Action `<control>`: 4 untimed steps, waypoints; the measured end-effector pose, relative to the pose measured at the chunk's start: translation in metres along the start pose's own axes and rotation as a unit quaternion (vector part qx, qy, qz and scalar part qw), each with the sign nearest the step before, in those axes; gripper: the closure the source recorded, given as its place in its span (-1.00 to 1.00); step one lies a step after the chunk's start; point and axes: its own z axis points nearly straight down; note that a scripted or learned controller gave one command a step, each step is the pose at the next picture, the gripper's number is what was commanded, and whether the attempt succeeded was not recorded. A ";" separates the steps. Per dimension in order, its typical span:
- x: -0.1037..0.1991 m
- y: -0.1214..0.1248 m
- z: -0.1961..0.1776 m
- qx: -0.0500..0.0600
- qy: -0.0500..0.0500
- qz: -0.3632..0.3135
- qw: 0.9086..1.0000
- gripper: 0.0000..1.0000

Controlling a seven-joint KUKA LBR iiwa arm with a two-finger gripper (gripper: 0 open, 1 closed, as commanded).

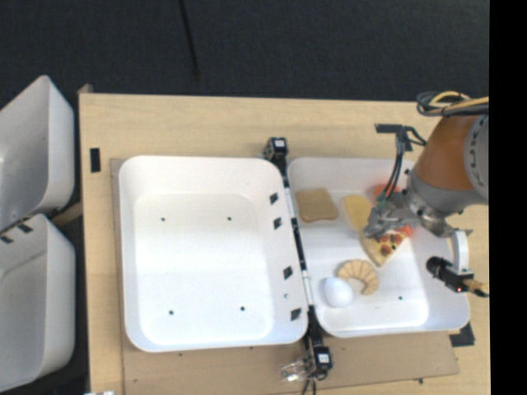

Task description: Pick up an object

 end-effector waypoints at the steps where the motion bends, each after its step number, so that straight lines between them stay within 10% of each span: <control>1: 0.087 -0.020 0.005 0.008 0.006 -0.006 1.000 1.00; 2: 0.210 -0.011 -0.091 0.001 0.007 -0.011 1.000 1.00; 4: 0.257 -0.069 -0.274 0.001 0.005 -0.005 1.000 1.00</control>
